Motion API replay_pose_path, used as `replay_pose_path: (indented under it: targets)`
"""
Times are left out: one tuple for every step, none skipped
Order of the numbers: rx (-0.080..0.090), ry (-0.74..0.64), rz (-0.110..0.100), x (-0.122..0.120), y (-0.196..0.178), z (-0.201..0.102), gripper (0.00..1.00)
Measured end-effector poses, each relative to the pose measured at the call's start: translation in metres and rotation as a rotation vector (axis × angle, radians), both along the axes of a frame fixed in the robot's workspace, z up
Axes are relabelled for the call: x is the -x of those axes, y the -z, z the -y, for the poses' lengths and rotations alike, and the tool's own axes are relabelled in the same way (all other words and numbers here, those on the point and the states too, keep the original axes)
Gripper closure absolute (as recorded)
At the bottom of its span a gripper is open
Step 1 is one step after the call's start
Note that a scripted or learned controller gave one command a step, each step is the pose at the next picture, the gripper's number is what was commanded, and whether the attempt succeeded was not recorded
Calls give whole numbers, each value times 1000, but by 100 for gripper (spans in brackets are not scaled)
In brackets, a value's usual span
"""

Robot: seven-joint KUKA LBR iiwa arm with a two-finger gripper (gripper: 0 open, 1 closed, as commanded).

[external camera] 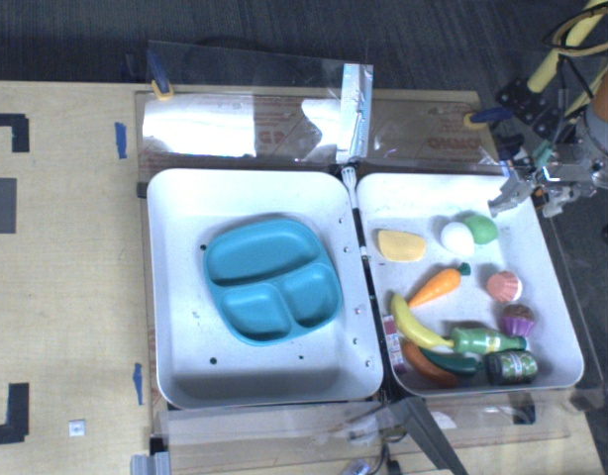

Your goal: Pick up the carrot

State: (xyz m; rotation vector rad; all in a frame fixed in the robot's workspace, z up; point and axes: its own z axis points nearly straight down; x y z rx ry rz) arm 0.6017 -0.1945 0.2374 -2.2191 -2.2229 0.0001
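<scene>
The carrot (436, 286) lies in the right bin (566, 295), just right of the yellow slice (401, 246) and above the banana (415, 326). The tool (527, 186) hangs over that bin's far right corner, well apart from the carrot; its grip I cannot tell.

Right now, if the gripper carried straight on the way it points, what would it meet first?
The gripper sits at the right bin's upper right corner, pointing down-left. Probably the green and white toy comes first, with the carrot beyond; depth is unclear.
</scene>
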Motion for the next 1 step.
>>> replay_pose_path:
  targets:
    - [0,82,-3,50,79,-64,0]
